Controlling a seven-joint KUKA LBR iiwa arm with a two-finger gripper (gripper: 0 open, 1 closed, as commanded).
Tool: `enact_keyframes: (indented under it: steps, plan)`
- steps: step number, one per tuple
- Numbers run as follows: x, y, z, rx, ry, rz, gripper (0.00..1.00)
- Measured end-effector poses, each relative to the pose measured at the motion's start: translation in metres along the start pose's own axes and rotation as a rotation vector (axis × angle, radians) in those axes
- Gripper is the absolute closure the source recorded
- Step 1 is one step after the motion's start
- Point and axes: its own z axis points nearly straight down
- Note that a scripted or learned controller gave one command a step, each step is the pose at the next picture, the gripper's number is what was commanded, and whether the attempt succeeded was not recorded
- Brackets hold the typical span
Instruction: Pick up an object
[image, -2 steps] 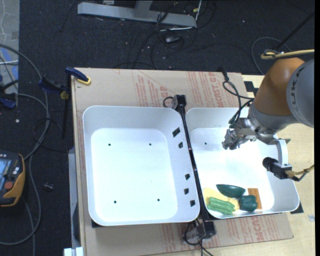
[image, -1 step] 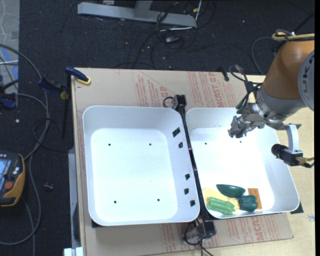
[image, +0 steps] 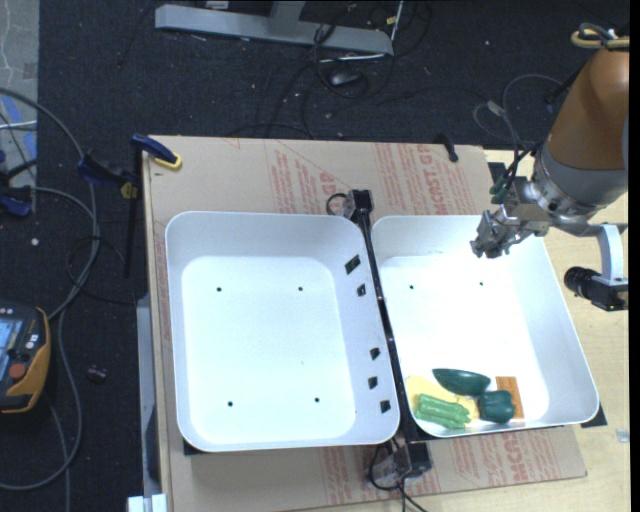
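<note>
Camera view has my gripper (image: 492, 240) hanging over the far rim of the right bin (image: 560, 300), toward that bin's back corner; whether it is spread or pressed together I cannot tell, and nothing shows in its grasp. The things worth picking all lie at the opposite end, huddled in the near corner of the same bin, well apart from my tool: a dark green bowl-shaped piece (image: 461, 380), a ribbed light green piece (image: 441, 410) lying with its long axis roughly across the bin, a teal lump (image: 496, 405), a small orange block (image: 509, 385) and a pale yellow flat scrap (image: 424, 386). They touch or nearly touch one another. All look like smooth moulded plastic on a glossy white floor. I judge the reach must travel down the bin toward its near wall.
</note>
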Motion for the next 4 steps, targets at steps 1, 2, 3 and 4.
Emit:
enact_keyframes:
  steps: [1,2,3,4]
  plan:
    - [0.057,0.001,-0.003,0.004,0.002,-0.004,1.0]
    - [0.1,0.003,0.009,0.005,0.001,-0.003,1.0]
    - [0.162,0.005,0.013,0.005,0.002,-0.005,1.0]
    - [0.211,0.011,0.029,0.006,0.001,-0.004,1.0]
